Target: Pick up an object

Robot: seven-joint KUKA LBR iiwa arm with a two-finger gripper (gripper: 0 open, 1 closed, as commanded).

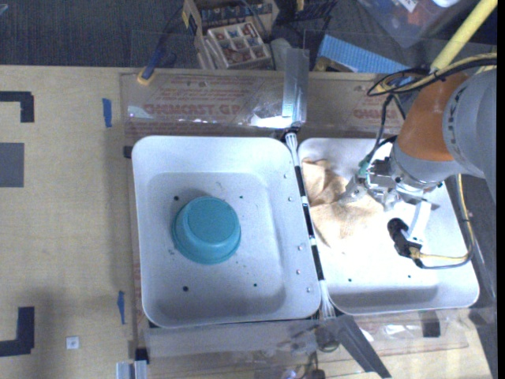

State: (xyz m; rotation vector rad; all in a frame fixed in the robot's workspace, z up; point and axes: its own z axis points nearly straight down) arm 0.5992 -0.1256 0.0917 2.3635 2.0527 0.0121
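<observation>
A teal bowl point(207, 228) lies upside down in the middle of the left bin point(151, 158). A crumpled tan cloth point(327, 205) lies in the upper left part of the right bin point(394, 289). My gripper point(369, 189) hangs low over the right edge of that cloth, under the grey wrist and its orange band point(428, 129). The wrist hides the tip, so whether it touches the cloth is unclear.
A black cable with a yellow lead point(418, 251) dangles from the wrist over the right bin's floor. A metal divider point(304, 212) runs between the two bins. Boxes and clutter point(233, 34) sit beyond the bench's far edge.
</observation>
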